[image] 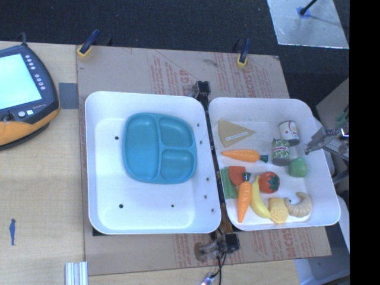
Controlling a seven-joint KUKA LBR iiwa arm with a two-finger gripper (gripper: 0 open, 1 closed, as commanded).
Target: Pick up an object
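Two shallow white bins sat side by side on a cardboard-covered bench. The left bin point(101, 159) held a blue divided plate point(159, 147), lying flat a little toward twelve o'clock of the bin's centre. The right bin point(270, 107) carried the toy food. A tan wedge point(234, 132) lay at its eleven o'clock, and a carrot point(241, 155) stretched sideways just below the wedge. Two small cans sat toward two o'clock: a pale can point(288, 132) and a darker can point(281, 151) touching it at its seven o'clock. A green fruit point(298, 168) rested at three o'clock, close to the bin's wall. Lower down, a red block point(237, 174) and a green piece point(228, 183) lay beside the dividing wall, with a second carrot point(243, 201) pointing toward six o'clock. A tomato point(269, 182) sat near the centre, a banana point(258, 200) curved below it, and a corn cob point(278, 210) touched a pale croissant-like piece point(300, 205) at five o'clock. The gripper point(323, 138) showed at the bin's three o'clock rim, just beyond the cans, nothing seen between its parts; whether it was released or clenched could not be told. A handheld control pendant point(24, 97) lay at the bench's nine o'clock edge, well apart from the bins.
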